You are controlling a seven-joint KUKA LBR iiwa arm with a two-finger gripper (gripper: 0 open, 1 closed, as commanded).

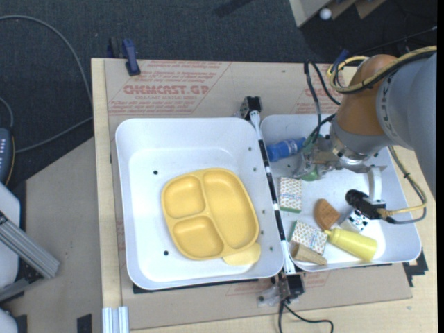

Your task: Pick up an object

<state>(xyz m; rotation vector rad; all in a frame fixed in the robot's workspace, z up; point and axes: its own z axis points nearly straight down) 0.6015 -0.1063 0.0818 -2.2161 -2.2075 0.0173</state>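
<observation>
**Pincer low at the back of the right bin, grip unreadable**

The pincer sits low over the back left part of the right bin. It hangs from the grey arm, which reaches in from the right with its orange band above the wrist. On my feed I cannot tell whether the pincer is released or clenched, because the wrist covers that part.

A blue bottle lies on its side just beside the pincer, toward the wall shared by the two bins. A small greenish thing shows right at the pincer's tip, and I cannot tell whether the two touch.

Nearer the front of the same bin, a patterned packet lies along the left wall with a brown lump near it. A yellow bottle lies on its side toward the front wall. A small black-and-white spotted piece sits just behind it. In the front left corner a patterned block rests against a tan wedge.

The left bin holds a yellow divided plate with three compartments. A pale yellow disc touches its front right edge. Both bins stand on brown printed cardboard.
</observation>
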